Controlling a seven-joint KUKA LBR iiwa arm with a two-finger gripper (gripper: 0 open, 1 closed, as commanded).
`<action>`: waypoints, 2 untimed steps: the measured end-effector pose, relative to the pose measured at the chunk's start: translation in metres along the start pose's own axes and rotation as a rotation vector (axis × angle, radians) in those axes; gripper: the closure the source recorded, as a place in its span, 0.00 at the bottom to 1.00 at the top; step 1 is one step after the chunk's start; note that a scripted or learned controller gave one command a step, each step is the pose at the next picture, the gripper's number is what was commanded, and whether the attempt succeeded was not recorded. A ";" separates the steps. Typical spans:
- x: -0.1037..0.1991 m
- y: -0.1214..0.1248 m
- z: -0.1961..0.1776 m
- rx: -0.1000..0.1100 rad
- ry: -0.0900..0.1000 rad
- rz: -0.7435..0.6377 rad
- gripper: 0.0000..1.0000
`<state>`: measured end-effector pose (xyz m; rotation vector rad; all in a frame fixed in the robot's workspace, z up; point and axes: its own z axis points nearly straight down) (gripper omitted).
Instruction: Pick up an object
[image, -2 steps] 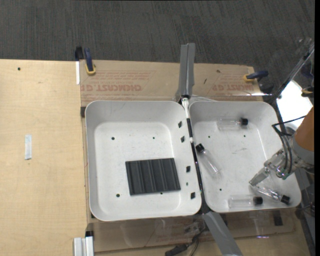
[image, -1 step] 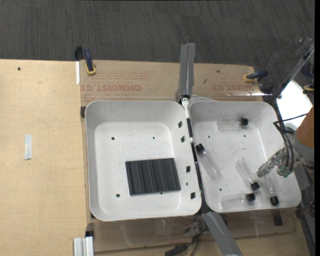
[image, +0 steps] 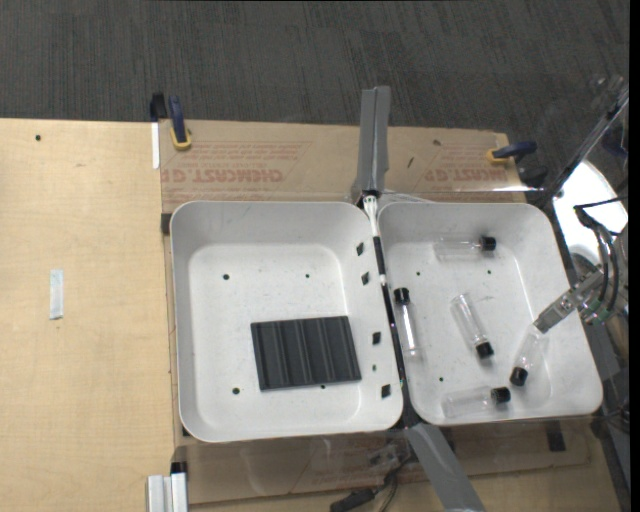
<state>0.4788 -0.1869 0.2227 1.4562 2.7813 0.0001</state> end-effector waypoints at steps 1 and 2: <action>0.038 0.051 0.008 0.002 0.002 0.044 1.00; 0.038 0.051 0.008 0.002 0.002 0.045 0.00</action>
